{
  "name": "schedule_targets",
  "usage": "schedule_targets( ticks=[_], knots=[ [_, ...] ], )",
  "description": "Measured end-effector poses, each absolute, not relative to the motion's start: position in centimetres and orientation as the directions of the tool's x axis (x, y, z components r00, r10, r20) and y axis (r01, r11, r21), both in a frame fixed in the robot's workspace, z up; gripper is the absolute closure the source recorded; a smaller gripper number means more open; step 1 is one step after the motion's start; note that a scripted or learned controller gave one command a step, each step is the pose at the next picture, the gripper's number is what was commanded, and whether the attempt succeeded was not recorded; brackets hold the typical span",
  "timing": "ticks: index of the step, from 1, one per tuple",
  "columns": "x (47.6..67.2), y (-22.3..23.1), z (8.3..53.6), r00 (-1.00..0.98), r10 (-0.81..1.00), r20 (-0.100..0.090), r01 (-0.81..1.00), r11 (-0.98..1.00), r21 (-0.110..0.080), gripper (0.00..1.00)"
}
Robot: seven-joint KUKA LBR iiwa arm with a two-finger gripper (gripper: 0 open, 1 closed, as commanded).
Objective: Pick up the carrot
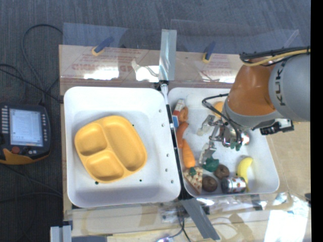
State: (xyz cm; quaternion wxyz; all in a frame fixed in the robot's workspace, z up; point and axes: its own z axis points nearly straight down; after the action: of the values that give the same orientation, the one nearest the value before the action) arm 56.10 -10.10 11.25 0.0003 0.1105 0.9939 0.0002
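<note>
The grey arm with its orange band (252,92) reaches in from the right over the right white bin (265,178), its gripper (218,135) hanging with fingers apart and holding nothing, near the orange carrot (187,154) lying against the bin's left wall beside other toy food.

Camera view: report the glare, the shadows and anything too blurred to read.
Camera view: strong glare on the clear sheets along the bench's far edge and near edge; the white bins look bright but keep their detail. Soft shadow lies under the yellow tray. The carrot reads clearly; the gripper is a small tangle of metal, its fingers unreadable.
</note>
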Motion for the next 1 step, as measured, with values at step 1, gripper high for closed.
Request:
schedule_targets(
  ticks=[1],
  knots=[
    [54.52, -9.41, 9.28, -0.839, 0.544, -0.009, 0.544, 0.839, 0.005, 0.00]
  ],
)
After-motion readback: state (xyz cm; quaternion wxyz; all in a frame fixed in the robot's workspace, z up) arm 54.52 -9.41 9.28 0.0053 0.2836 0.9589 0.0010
